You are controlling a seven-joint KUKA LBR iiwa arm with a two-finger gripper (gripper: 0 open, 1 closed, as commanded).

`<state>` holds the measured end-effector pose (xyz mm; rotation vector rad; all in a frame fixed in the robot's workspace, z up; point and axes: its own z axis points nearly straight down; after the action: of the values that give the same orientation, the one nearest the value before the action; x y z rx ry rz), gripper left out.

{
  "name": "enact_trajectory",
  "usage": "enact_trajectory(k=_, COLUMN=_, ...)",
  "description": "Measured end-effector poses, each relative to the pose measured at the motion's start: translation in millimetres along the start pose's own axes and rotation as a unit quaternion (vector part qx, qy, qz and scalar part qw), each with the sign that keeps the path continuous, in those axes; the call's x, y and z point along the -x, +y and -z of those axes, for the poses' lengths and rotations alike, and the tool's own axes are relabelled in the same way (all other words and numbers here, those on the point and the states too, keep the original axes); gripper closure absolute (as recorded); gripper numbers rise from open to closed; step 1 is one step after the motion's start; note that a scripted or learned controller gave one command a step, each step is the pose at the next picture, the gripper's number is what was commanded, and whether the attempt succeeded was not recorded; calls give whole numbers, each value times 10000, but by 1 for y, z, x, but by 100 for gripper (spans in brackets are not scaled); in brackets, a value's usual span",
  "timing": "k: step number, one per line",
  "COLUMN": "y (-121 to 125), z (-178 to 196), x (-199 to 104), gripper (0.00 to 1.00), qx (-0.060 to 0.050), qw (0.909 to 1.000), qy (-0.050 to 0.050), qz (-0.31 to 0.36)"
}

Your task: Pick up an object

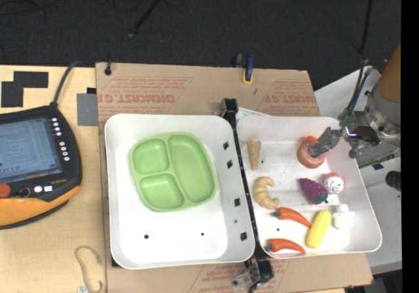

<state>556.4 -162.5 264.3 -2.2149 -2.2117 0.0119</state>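
The right bin holds several toy foods. A round red-orange piece lies at the back. Below it are purple grapes and a small white-and-red ball. A tan cone and a croissant lie near the left wall. Two chili peppers, yellow corn and a white piece sit at the front. My gripper hangs over the bin's back right corner, open. Its left finger overlaps the red-orange piece, and nothing sits between the fingers.
The left bin carries a green divided plate. A black divider runs between the bins. An orange-rimmed tablet pendant rests on the bench at far left. Cardboard lies under the bins.
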Motion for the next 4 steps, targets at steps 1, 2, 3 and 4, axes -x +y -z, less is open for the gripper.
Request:
enact_trajectory(k=1, y=2, z=7, x=0, gripper=0, qx=62, qw=10000, qy=-13, qz=9)
enact_trajectory(k=2, y=5, z=-49, x=-9, gripper=0, qx=32, qw=10000, qy=-2, qz=1)
enact_trajectory(k=3, y=7, z=-104, x=-1, gripper=0, qx=39, qw=10000, qy=-6, qz=12)
enact_trajectory(k=4, y=2, z=-148, x=-3, gripper=0, qx=40, qw=10000, qy=-5, qz=17)
